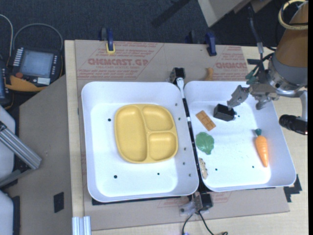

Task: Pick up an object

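The right bin (274, 177) holds an orange carrot (262, 150) near its right side, a green broccoli-like piece (205, 143) at its left, and a brown wafer (206, 120) just above that. A small black block (224, 112) lies in the upper middle, and a small beige bit (202, 169) sits by the left wall. My gripper (248, 101) hangs over the bin's upper right, open, with its two grey fingers spread. Its left finger (238, 96) ends right by the black block. Nothing sits between the fingers.
The left bin (98, 180) holds a yellow divided plate (145, 132). A black divider rail (186, 112) runs between the bins. The grey arm with its orange band (293, 43) comes in from the upper right. A black knob (292, 124) juts in at the right rim.
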